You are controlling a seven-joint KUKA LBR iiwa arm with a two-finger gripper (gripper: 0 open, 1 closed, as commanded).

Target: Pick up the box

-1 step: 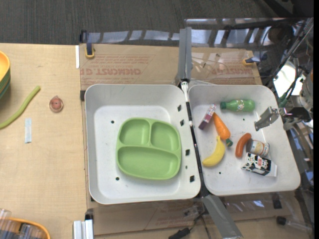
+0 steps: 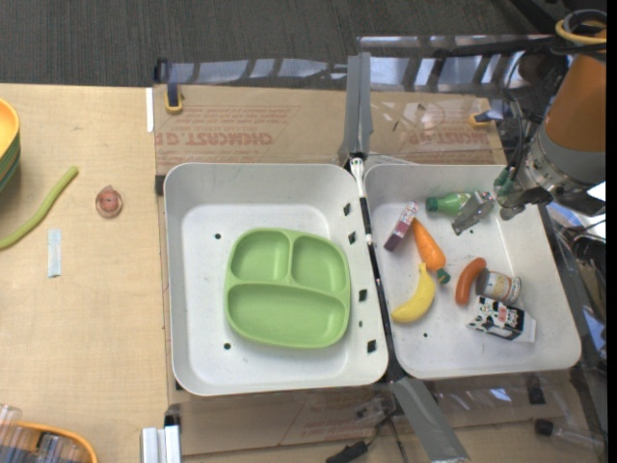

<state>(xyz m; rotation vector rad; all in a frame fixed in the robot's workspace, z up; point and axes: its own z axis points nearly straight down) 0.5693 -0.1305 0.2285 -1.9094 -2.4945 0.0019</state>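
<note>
A pale wooden bench (image 2: 87,336) is seen from above. At its far left, one green bean pod (image 2: 40,210), thin and curved, is laid near one small round pink object (image 2: 109,202).

Two shallow white plastic bins with rounded corners are set side by side. In the left bin (image 2: 193,355), one smooth green divided plate (image 2: 287,287) with three compartments is placed.

In the right bin (image 2: 540,355), seven items are counted. One small purple packet (image 2: 400,228) is touched by one orange carrot (image 2: 429,246). One curved yellow banana (image 2: 416,298) lies just below the carrot. One green bottle (image 2: 448,203) is laid on its side near the back. One orange-red sausage (image 2: 469,280) is beside one small cylindrical can (image 2: 499,286). The box (image 2: 500,319), one flat carton printed in black and white, rests near the front right, just below the can.

The metallic hand (image 2: 472,215) is held low beside the green bottle, well apart from the box; whether its fingers are spread cannot be told.
</note>
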